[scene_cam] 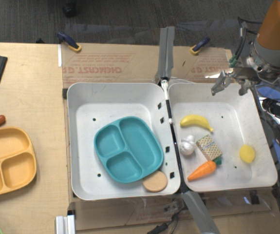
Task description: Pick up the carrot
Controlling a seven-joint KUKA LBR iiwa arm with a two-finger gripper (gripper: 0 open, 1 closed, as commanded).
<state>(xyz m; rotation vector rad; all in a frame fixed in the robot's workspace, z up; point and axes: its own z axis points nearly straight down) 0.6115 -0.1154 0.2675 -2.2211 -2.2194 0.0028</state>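
Note:
The orange carrot (202, 170) with a green top lies near the front edge of the right bin (227, 110), tip pointing left. My gripper (232, 86) hangs over the back right corner of that bin, well above and behind the carrot. Its fingers stand open with nothing between them.
Around the carrot in the right bin lie a banana (196, 122), a small white object (187, 146), a patterned block (209, 147) touching the carrot's top, and a yellow lemon (247, 153). The left bin (81, 130) holds a teal divided plate (128, 149) and a round cookie (155, 182).

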